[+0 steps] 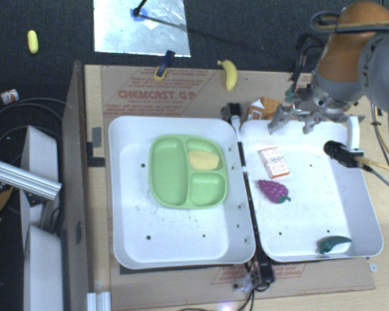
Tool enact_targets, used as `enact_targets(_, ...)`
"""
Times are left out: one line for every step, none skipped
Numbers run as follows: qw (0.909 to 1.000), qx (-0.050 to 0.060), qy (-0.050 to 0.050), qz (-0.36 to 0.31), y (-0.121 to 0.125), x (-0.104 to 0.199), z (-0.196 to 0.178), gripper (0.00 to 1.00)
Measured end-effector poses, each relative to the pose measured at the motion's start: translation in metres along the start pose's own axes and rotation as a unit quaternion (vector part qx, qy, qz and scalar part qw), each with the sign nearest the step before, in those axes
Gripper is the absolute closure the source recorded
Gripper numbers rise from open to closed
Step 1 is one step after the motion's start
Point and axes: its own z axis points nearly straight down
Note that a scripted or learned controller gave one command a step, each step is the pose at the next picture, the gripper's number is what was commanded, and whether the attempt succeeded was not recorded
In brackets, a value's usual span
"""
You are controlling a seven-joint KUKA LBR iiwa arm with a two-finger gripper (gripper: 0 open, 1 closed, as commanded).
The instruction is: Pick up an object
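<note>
While my arm reached in from the right, my claw [290,120] hung spread and released above the far edge of the right bin [356,193], grasping nothing. Below it in that bin lay a small red-and-white box [273,162], purple grapes [273,190] just beside it, and a teal object [333,243] at the near corner. A green tray [181,186] sat in the left bin [129,199].
</note>
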Motion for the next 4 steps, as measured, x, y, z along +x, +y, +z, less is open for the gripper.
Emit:
enact_targets(1.0000, 0.002, 0.001, 0.003, -0.049, -0.018, 0.126, 0.00)
enact_targets(1.0000, 0.003, 0.001, 0.002, -0.094, -0.004, 0.122, 0.00)
enact_targets(1.0000, -0.001, 0.000, 0.001, -0.091, -0.005, 0.110, 1.00)
enact_targets(1.0000, -0.006, 0.001, -0.003, -0.069, 0.043, -0.001, 1.00)
